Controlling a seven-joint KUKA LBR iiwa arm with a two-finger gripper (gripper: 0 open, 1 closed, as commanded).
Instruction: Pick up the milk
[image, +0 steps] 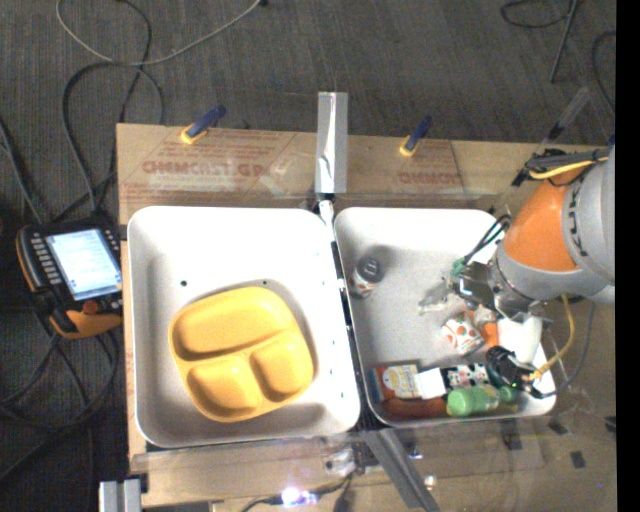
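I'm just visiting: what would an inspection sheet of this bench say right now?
Surface: cardboard-covered bench bearing two white bins, left bin, right bin.
Job's things: milk carton not surely told apart among packages at the right bin's near edge.
Clutter: yellow divided tray in left bin; green bottle, small round lid in right bin.
Grippers: gripper low over right bin.
Cables: black cables on the floor.
Surroundings: handheld screen at left; blue-yellow clamps.

**Bright bins, dim surroundings**

Overhead light is washing out the two white bins, leaving their floors nearly featureless. The dark carpet is staying murky and grainy. A small glare spot is flaring at the bottom edge. Soft shadows are hugging the yellow tray; fine detail is looking slightly blurred.
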